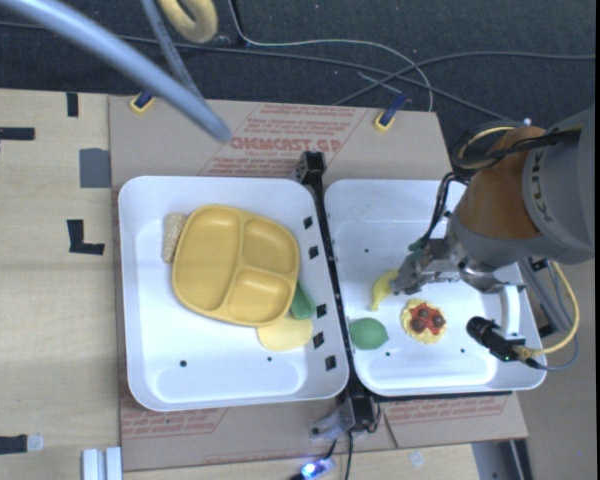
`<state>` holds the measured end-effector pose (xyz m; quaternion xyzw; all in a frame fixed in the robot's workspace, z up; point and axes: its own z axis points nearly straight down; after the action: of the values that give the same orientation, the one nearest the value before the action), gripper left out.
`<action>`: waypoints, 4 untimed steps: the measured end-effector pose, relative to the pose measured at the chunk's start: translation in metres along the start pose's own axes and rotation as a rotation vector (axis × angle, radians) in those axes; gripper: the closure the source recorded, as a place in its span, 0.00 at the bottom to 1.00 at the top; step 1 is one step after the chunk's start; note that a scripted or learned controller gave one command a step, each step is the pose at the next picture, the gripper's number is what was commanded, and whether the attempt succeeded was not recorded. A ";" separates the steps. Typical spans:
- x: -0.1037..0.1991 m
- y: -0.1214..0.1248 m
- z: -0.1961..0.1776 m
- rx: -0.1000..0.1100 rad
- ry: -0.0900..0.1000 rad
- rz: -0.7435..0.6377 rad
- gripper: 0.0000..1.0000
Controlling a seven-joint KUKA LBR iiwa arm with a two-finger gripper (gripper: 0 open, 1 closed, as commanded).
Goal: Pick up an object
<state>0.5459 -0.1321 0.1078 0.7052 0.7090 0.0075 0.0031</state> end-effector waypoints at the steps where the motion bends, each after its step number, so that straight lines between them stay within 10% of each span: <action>1: -0.003 0.011 -0.053 0.011 -0.008 0.004 1.00; 3: 0.000 0.012 -0.138 0.012 -0.007 0.004 1.00; 4: 0.055 0.012 -0.139 0.016 -0.005 -0.001 1.00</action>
<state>0.5560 -0.0777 0.2470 0.7050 0.7092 0.0000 -0.0006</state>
